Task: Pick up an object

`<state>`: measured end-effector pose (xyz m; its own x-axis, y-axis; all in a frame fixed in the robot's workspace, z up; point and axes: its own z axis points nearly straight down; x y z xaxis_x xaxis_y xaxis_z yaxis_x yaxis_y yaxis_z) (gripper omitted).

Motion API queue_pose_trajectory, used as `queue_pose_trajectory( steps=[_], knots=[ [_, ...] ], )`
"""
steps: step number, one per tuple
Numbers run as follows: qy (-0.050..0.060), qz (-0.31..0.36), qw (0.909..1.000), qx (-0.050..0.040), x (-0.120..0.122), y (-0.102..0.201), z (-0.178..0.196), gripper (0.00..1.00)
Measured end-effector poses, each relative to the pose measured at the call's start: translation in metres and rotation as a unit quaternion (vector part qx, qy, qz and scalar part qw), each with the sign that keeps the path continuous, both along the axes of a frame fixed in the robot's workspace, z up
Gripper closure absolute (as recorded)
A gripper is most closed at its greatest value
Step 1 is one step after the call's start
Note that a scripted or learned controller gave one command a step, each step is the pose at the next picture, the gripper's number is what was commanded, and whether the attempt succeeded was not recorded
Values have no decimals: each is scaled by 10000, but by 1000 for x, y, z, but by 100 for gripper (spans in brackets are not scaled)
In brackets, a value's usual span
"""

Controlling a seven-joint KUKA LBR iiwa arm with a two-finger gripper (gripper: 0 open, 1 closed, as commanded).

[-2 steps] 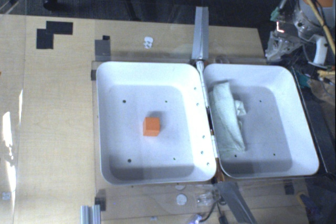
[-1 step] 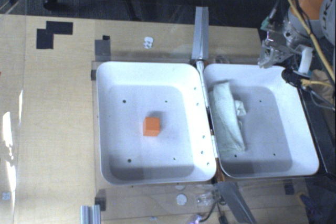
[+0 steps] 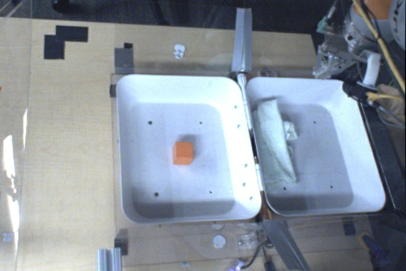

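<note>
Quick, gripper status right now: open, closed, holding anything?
Gripper: cannot be told; it sits above the far right corner of the right bin, with nothing seen held.

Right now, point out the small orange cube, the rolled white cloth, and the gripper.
small orange cube [image 3: 183,153], camera view, top face.
rolled white cloth [image 3: 275,144], camera view, mid-roll.
gripper [image 3: 330,63], camera view, fingertip end.

I find no writing, label, brand, number or sign that I can read anywhere on my bench. The black angular patches [image 3: 63,40] on the pale wooden benchtop [image 3: 63,136] carry no letters. The small orange cube [image 3: 183,153] shows plain faces, and the rolled white cloth [image 3: 275,143] has no legible tag or print.
</note>
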<state>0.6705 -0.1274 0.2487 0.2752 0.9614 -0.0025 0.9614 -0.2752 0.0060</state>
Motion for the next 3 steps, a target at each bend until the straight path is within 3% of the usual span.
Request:
queue_pose_trajectory(
  steps=[1,3],
  knots=[
    [9,-258,9997,15,-1,5,-12,100],
    [-23,-187,9998,-4,1,7,10,100]
  ],
)
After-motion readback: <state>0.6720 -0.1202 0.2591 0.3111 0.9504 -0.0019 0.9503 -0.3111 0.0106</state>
